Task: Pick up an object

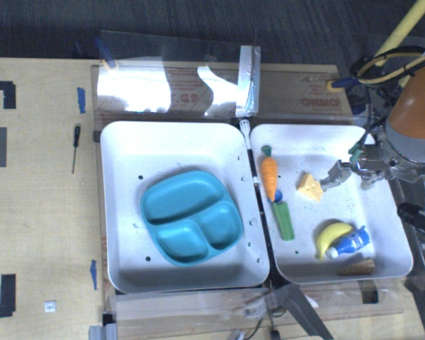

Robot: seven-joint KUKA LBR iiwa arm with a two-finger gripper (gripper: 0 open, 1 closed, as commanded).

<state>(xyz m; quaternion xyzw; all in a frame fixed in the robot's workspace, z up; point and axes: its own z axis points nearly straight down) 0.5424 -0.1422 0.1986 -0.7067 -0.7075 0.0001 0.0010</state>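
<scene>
While gripper (pixel 331 178) hovered, whether open or closed I could not tell:
Cheese wedge (pixel 310 188): right bin (pixel 382 137) centre; likely light, stiff; grip flat sides.

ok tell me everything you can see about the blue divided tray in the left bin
The blue divided tray looks like smooth moulded plastic, light blue, with rounded corners and three compartments: one long one along its upper-left side and two smaller ones below it. It lies flat and right side up on the floor of the left bin, turned at a slant to the bin's walls, roughly central and nearer the front. Its compartments hold nothing, and only the bin floor touches it.
</scene>
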